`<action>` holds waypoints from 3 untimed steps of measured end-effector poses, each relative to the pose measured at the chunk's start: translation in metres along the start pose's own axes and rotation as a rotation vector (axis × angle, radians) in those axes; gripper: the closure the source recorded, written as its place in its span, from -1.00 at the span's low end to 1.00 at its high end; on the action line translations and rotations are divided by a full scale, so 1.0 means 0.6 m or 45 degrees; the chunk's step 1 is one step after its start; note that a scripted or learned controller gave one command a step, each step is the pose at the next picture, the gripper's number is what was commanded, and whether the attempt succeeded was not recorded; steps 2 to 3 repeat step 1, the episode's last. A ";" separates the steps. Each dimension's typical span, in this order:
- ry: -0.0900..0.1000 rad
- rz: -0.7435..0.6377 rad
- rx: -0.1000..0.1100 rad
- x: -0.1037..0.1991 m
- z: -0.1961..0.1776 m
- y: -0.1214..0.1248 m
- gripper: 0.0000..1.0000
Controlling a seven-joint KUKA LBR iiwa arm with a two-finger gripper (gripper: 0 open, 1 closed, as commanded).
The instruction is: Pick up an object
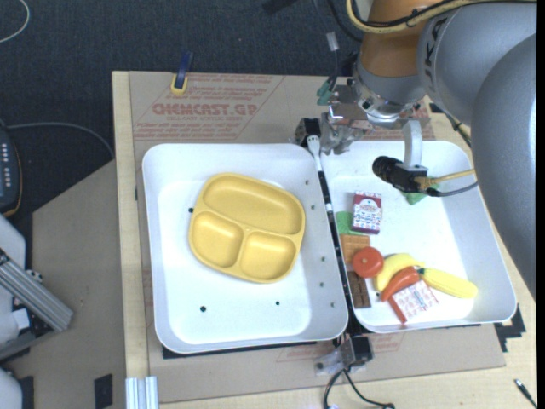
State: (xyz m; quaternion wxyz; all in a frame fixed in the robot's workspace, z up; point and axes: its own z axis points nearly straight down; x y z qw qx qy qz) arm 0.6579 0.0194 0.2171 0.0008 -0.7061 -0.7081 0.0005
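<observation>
My gripper [335, 134] hangs under the orange-banded wrist, over the far left corner of the right bin [477, 228], close to the wall between the two bins. The right bin's front half holds a small red-and-white box [367, 212], a green item [344, 222], a red tomato [368, 262], a yellow banana [449, 285], a red pepper [398, 284], a white packet with a red label [417, 301] and a brown bar [357, 273]. All of these lie nearer the camera than the gripper and apart from it. A yellow divided plate [247, 227] sits in the left bin [162, 254].
A black part with a yellow cable [400, 173] juts over the right bin's far side, with a green piece [415, 198] just below it. The grey arm covers the right bin's far right corner. A cardboard sheet [213, 105] lies under both bins.
</observation>
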 end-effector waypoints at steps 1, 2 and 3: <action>0.000 0.000 -0.006 0.028 -0.012 0.009 1.00; 0.000 0.000 -0.006 0.028 -0.012 0.009 1.00; 0.000 0.000 -0.006 0.028 -0.012 0.009 1.00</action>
